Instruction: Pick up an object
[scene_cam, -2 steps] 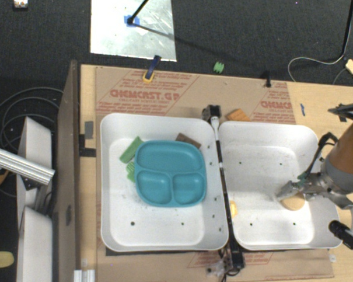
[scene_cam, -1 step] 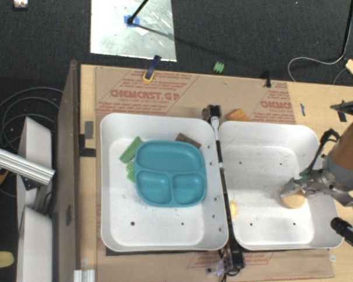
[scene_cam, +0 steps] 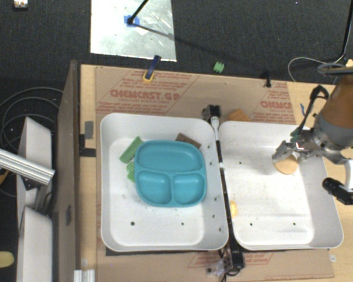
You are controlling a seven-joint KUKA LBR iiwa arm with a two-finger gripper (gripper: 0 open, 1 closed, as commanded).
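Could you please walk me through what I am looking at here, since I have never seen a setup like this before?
This is one picture from a fixed camera above a workbench, looking down at a slant. The grey machine with the orange band is a robot arm reaching in from the right; its job is to pick up an object. At its tip is a two-finger gripper, low over the right white bin. Just beneath it lies a small tan rounded object, possibly a piece of toy food; I cannot tell whether the gripper has hold of it. A small yellow piece sits at that bin's left edge. The left white bin holds a blue divided plate, with green pieces and a brown item partly tucked under it.
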